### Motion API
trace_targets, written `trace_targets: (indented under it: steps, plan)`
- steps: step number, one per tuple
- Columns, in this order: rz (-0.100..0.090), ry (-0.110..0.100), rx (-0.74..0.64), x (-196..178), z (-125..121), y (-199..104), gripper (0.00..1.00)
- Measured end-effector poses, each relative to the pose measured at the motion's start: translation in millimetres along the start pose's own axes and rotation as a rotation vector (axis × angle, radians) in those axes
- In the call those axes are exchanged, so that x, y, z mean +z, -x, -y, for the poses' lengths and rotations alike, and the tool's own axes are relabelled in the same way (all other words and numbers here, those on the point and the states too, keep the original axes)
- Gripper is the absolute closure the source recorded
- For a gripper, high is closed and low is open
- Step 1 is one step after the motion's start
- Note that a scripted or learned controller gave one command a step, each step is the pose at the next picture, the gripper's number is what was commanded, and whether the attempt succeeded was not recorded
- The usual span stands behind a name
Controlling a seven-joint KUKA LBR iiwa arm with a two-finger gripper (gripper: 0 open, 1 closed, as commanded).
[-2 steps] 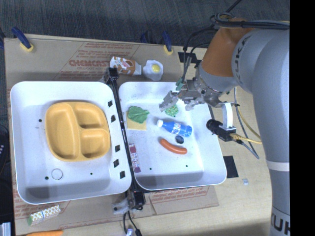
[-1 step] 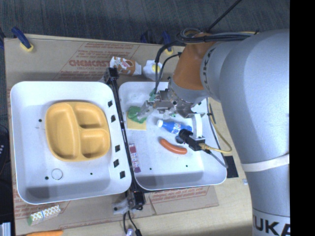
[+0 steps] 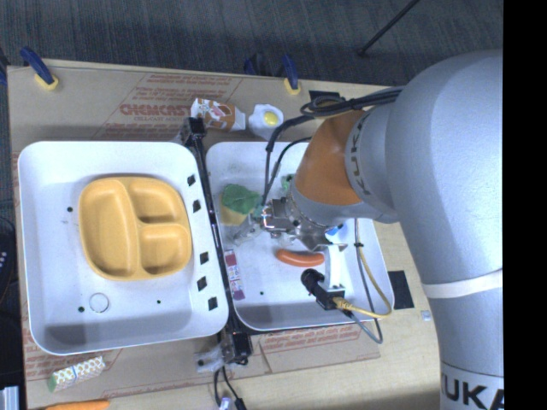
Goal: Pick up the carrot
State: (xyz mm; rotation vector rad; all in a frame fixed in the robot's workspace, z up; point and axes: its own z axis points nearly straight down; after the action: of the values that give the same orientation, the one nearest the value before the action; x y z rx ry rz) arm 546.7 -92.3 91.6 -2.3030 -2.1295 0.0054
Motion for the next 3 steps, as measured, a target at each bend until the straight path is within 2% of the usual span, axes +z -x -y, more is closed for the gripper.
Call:
trace_targets:
  steps: [1, 2, 3]
  plan:
    - [0.0, -0.002, -0.004, -10, 0, 0, 1.0]
    - [0.002, 0.005, -0.242, -105, 0, 61, 1.0]
    - [0.002, 0.005, -0.242, -104, 0, 61, 0.0]
